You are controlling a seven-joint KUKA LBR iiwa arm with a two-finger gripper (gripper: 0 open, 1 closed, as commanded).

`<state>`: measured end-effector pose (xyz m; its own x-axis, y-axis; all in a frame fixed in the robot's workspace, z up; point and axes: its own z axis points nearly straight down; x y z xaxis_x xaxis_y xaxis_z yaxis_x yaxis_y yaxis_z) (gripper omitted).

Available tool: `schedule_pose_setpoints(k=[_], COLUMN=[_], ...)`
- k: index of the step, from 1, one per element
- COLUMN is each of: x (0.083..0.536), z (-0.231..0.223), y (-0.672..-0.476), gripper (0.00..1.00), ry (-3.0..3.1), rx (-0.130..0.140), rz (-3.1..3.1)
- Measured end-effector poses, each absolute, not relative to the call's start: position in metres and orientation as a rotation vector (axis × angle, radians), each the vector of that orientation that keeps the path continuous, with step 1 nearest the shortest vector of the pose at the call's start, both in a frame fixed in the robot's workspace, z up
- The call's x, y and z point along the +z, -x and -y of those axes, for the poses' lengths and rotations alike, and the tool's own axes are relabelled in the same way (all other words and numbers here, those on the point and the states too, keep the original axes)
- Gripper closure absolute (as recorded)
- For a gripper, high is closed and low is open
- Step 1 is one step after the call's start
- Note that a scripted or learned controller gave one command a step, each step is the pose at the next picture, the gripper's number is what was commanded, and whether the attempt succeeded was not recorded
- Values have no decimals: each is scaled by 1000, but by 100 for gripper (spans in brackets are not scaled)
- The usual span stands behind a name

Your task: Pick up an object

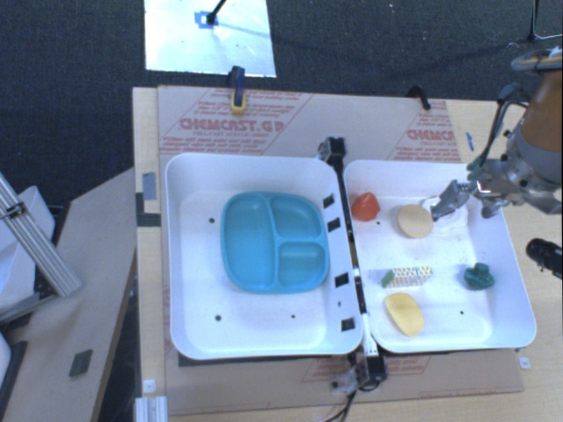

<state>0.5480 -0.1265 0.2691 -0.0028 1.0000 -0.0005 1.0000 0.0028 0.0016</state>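
**Operator:** Where does the tool sit?

**Describer:** Your tool (pixel 447 199) reaches in from the right, over the far part of the right bin (pixel 510 323). Its fingers point left, close beside a pale round object (pixel 414 221). You cannot tell whether they are spread or closed, and nothing shows between them.

**Operator:** What lies in that bin?

**Describer:** An orange-red object (pixel 364 206) sits at the far left, just left of the pale one. Nearer you find a small patterned strip (pixel 406 276), a yellow oval object (pixel 405 313) and, to the right, a dark green object (pixel 478 276).

**Operator:** And the left bin?

**Describer:** The left bin (pixel 189 323) holds a blue divided tray (pixel 273 241). Both bins rest on the tabletop (pixel 145 112).
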Motion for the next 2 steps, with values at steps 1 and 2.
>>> schedule_pose_setpoints(k=[1,2], x=[208,151], z=[129,131], y=[-546,-555], gripper=[0,0], ry=[-2221,-2220], rx=[0,0], rz=[-2223,-2223])
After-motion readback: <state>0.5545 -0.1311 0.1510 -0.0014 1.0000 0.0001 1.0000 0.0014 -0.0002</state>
